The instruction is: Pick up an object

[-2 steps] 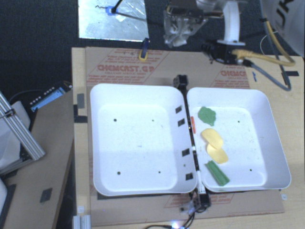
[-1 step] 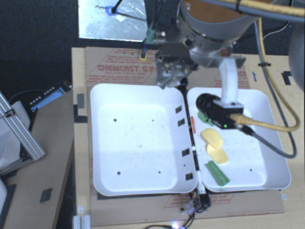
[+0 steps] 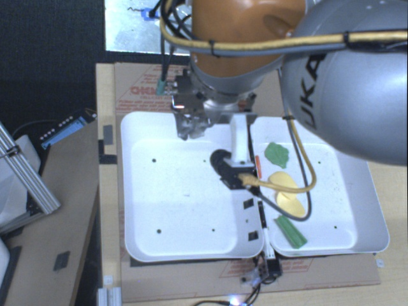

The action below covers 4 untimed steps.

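The right bin holds a green leaf-shaped piece, two flat yellow pieces lying against each other, and a green stick near the front edge. My gripper hangs over the far edge of the left bin, well to the left of all these objects. The wrist's metal body covers most of it, and I see nothing held beneath it.
The big grey and orange arm fills the upper right and hides the far part of the right bin. A black cable fitting with a yellow cable dangles over the divider between the bins. Cardboard lies under both bins.
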{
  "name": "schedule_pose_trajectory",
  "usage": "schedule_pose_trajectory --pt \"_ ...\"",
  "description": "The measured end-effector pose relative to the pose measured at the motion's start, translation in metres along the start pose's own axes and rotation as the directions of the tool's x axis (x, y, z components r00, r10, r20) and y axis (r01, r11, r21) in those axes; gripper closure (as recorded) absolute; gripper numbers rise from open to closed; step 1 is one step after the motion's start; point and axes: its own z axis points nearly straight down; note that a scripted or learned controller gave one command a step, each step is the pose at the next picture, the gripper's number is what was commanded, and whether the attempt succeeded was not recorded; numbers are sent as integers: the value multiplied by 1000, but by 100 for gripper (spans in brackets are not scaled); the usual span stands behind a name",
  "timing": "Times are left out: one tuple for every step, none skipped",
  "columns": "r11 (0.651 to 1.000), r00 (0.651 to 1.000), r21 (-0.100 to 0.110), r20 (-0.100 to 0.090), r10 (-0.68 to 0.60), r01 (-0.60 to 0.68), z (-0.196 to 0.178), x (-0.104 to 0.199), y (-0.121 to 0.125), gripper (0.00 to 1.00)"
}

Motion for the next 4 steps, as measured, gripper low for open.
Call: schedule_pose_trajectory --pt "1000 1000 -14 -5 1 -1 -36 -1 75 100" --pt "1000 1000 -14 -5 1 -1 -78 -2 123 100" --pt "1000 1000 -9 -6 -5 5 -140 -1 52 100" --pt "1000 1000 -4 -4 -5 5 -135 -1 -25 100"
